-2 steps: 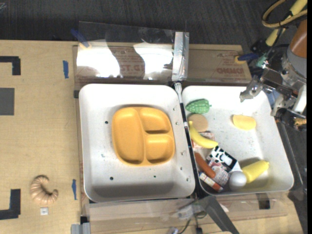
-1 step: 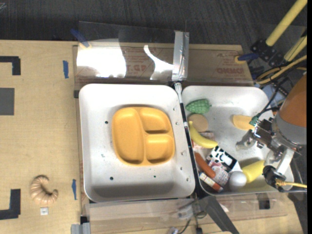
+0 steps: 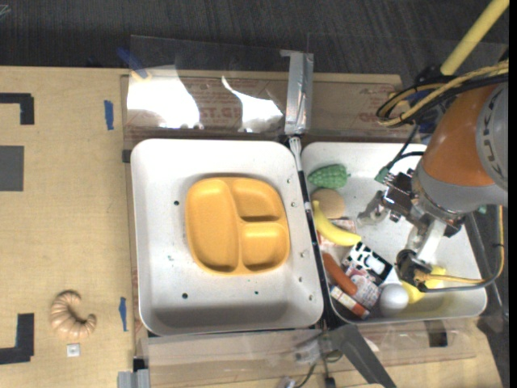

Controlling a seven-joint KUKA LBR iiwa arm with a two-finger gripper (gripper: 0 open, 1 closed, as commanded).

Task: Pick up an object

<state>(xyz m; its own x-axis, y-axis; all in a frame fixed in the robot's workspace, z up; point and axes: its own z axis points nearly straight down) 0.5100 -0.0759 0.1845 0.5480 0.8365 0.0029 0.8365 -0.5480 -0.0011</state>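
bins: smooth white plastic, slightly glossy | tray: matt yellow plastic | desk: matt brown cardboard | ball: glossy white | croissant: ridged, matt tan | floor: dark rough carpet

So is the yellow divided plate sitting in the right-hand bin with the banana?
No, the yellow divided plate lies in the left bin, while the banana is in the right bin.
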